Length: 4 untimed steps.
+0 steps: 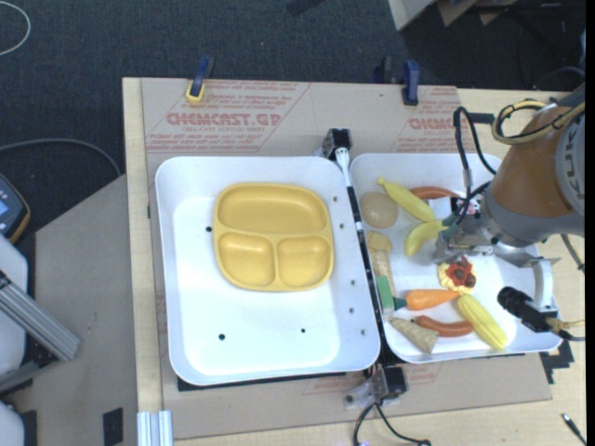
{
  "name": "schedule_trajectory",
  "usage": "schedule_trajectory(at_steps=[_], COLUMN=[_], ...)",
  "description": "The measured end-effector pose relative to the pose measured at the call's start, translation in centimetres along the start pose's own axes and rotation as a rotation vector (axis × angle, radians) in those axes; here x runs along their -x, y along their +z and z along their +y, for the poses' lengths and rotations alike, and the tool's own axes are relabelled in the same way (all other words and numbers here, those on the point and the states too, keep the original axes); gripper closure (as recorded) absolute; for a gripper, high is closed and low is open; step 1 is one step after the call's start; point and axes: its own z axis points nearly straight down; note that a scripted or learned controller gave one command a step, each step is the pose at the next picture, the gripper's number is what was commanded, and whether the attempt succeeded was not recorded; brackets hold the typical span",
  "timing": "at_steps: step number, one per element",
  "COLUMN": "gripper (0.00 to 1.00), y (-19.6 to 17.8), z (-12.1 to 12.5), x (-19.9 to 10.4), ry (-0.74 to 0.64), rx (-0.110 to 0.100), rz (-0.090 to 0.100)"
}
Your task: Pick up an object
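Two white bins sit side by side on the bench. The left bin (186, 323) holds a yellow tray (274, 235) with three compartments, lying flat in its upper half. The right bin (530, 342) carries the toy food, and the arm (532, 179) reaches in from the right, its orange band above the wrist. The gripper (457, 249) hangs low over the middle of that bin, just above a small red and yellow piece (457, 274) — whether it touches that piece cannot be told, and how the gripper is set cannot be told either, as the wrist hides it from above. Nothing can be seen held by it. To its left lie two bananas: one (404, 198) slanting from the upper left toward the gripper, the other (420, 237) just beneath it and curving down. Behind them a red sausage (430, 193) lies near the far wall. A round beige piece (379, 211) rests by the bin's left wall, with a tan piece (377, 242) below it. Nearer the front lie a carrot (430, 298), a second red sausage (444, 325), a corn cob (483, 321) slanting to the right of them, and a pale wedge (415, 334) at the front left — all close together, some touching.
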Motion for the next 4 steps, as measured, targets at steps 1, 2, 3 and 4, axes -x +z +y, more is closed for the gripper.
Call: schedule_trajectory(at_steps=[1,2,3,4], gripper=[1.0,1.0,1.0,1.0], y=[-6.3,-11.1,-12.5,-11.5], z=[0.4,1.4,1.5,2.3], x=[0.2,-0.2,-0.2,-5.8], ry=[-0.003,-0.004,-0.003,-0.008], rx=[-0.008,-0.007,-0.009,-0.016], rz=[0.007,0.006,0.007,0.012])
